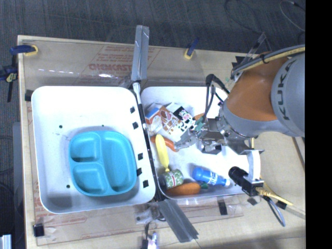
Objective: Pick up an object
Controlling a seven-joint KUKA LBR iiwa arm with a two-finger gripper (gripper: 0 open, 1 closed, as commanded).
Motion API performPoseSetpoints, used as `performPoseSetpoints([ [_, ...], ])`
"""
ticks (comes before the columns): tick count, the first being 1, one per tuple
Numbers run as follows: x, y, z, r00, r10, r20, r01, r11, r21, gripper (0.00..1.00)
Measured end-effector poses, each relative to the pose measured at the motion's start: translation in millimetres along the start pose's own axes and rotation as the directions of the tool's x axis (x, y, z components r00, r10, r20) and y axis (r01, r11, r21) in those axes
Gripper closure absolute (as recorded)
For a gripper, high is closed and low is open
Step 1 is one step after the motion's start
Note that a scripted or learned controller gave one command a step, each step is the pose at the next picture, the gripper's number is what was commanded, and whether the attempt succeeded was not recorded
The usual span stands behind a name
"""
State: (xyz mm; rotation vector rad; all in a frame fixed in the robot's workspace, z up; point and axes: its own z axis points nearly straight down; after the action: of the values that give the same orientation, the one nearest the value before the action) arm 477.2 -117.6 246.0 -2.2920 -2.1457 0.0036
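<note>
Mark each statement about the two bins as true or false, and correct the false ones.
1. The blue divided tray lies in the left bin. True.
2. The blue bottle lies in the left bin. False: it lies in the right bin.
3. The carrot lies near the right bin's front edge. True.
4. The gripper hangs over the left bin. False: it is over the right bin, beside the printed carton.

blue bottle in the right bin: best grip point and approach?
Grip the blue bottle across its blue body, coming straight down. It lies flat on the right bin, white cap end pointing right, so the round body is the widest part to grip. Set the pincer fingers across its long axis; the carrot crowds its lower-left side.
</note>
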Motion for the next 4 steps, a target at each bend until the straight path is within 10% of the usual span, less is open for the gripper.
performPoseSetpoints([
  [1, -40.2, 76.3, 154.9, 0.996, -0.085, 0.001, 0.085, 0.996, -0.001, 0.00],
  [3, -36.2, 177.3, 151.8, 0.993, -0.119, -0.009, 0.120, 0.992, 0.028, 0.00],
  [4, -34.7, 178.0, 143.8, 0.992, -0.129, -0.006, 0.129, 0.991, 0.027, 1.00],
])
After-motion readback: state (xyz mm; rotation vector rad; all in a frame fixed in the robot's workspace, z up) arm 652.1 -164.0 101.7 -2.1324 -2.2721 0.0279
